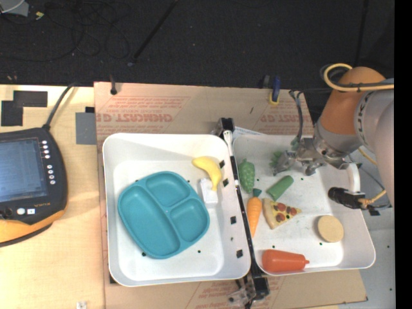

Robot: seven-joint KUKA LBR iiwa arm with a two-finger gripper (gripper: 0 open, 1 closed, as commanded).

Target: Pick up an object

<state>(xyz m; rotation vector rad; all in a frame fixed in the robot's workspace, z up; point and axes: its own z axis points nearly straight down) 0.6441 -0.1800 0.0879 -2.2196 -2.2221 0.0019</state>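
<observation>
Bins sat side by side before me, the left bin (122,153) bearing a teal divided plate (164,214) with a banana (208,169) at its far right corner. The right bin (360,250) held the small toys. Largest of them, a red bottle (283,261) lay at the near edge, smooth and likely slippery. An orange carrot (253,215) lay along the left wall, tapered, best gripped at its thick end. A tan round disc (329,228) was flat and hard to pinch. A pizza slice (281,213) lay mid-bin, thin too. The green cylinder (280,187), light and stiff, lay nearest my gripper (302,161); I judged it best taken across its middle. Whether my gripper was wide or narrow I could not tell.
</observation>
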